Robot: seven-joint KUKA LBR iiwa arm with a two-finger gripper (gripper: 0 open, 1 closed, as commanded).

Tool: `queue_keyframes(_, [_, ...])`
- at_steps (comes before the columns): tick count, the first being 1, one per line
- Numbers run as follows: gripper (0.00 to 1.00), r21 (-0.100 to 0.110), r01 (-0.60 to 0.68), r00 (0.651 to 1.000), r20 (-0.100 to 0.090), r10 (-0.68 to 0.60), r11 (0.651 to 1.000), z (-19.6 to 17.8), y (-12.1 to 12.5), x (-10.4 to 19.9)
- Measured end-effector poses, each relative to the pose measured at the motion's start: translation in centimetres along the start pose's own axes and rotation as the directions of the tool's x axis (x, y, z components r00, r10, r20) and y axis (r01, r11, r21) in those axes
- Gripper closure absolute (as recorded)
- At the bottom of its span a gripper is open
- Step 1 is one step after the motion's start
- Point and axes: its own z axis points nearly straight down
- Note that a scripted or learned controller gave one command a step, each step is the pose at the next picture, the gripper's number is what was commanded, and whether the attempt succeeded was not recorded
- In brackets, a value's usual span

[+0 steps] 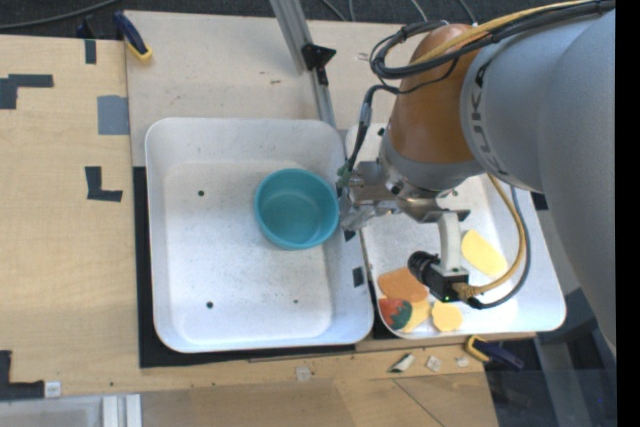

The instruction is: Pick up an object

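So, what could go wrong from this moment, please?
The teal cup lies close against the left bin's right wall, so the gripper may bump that wall or push the cup away. The small yellow and orange pieces in the right bin lie close together under the arm, so cables might brush them.

The grey arm [545, 105] enters from the right edge of the frame and fills its upper right, sloping down toward the centre. The orange band [432, 100] sits above the wrist, right of centre, with black cables looped over its top. Below the band, the wrist hardware points toward the frame's lower left. The gripper [350, 205] lies just right of centre; the state of its tips cannot be told.
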Motion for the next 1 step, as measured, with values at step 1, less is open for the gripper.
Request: queue_keyframes(1, [1.00,0.000,-0.002,1.000,0.001,0.002,1.000,0.61,0.04,4.97])
